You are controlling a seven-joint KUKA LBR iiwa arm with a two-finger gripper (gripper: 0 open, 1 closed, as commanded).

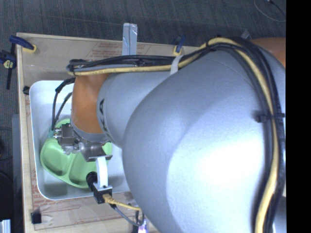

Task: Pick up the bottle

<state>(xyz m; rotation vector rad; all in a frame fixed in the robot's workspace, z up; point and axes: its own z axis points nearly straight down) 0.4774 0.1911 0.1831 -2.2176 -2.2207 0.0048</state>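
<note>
Arm (204, 144) bulk, grey and cable-laced, looms nearest the camera and covers the right of the counter (58, 45). Beyond it the orange band (85, 106) leads down into the left white bin (36, 101). There the hand (73, 142) sits low over a green object (53, 159); whether this is the bottle, and how the hand is set, cannot be told.

The grey arm (204, 144) enters from the right and extends leftward. Its orange band (86, 103) sits above the wrist (85, 147), which points downward. Black and yellow cables (146, 64) run along the arm.
</note>
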